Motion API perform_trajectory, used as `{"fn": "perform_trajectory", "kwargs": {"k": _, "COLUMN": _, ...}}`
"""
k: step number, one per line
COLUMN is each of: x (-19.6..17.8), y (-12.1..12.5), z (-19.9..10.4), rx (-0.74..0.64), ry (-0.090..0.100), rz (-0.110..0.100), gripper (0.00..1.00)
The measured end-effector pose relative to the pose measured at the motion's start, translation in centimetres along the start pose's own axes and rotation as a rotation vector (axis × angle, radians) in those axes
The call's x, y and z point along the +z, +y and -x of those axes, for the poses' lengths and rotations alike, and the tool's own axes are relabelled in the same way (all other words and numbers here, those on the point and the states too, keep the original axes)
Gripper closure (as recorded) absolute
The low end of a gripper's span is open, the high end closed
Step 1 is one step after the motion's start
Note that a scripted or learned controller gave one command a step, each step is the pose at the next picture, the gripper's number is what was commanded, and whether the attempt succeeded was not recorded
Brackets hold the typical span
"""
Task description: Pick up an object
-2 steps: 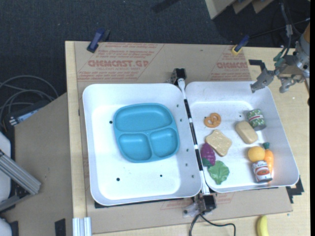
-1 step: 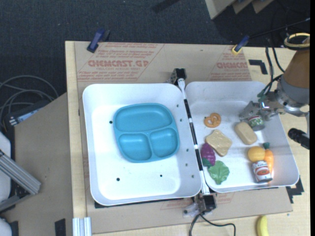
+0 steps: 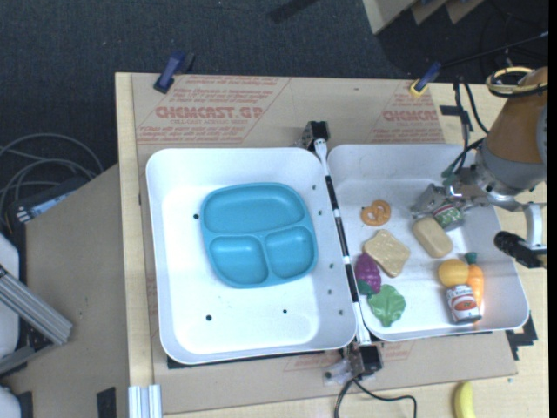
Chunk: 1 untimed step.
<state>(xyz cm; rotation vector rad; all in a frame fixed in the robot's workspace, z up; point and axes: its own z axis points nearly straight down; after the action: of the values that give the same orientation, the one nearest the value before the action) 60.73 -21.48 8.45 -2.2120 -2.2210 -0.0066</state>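
Surface (image 3: 130,233): pale wooden board with red printed lettering along its far edge, bearing two shallow white bins side by side.
Left bin (image 3: 174,259): white plastic, holds a light blue three-compartment plastic tray (image 3: 258,233) lying flat near its middle.
Right bin (image 3: 392,159): white plastic, holds all the small items.
Pretzel (image 3: 377,212): small brown toy pretzel, left of centre, towards the far side.
Bread slice (image 3: 386,252): tan toy slice, just near of the pretzel.
Bread roll (image 3: 432,237): tan oblong toy roll, right of the slice, just below the jaws.
Purple vegetable (image 3: 367,274): small purple toy, by the bin's left wall.
Green lettuce (image 3: 387,304): crinkled green toy leaf, just near of the purple piece.
Yellow fruit (image 3: 453,273): round yellow toy, touching an orange carrot (image 3: 475,279).
Small can (image 3: 465,304): red-and-white label, just near of the fruit.
Arm (image 3: 518,133): grey with orange band, reaching in from the right.
Jaws (image 3: 442,203): low over the right bin's far part, beside a small green item (image 3: 450,217); how far apart they stand cannot be told, and nothing is seen held between them.
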Motion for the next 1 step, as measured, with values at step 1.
{"fn": "perform_trajectory", "kwargs": {"k": 1, "x": -1.09, "y": 0.0, "z": 0.26, "rx": 0.001, "ry": -0.006, "rz": 0.003, "gripper": 1.0}}
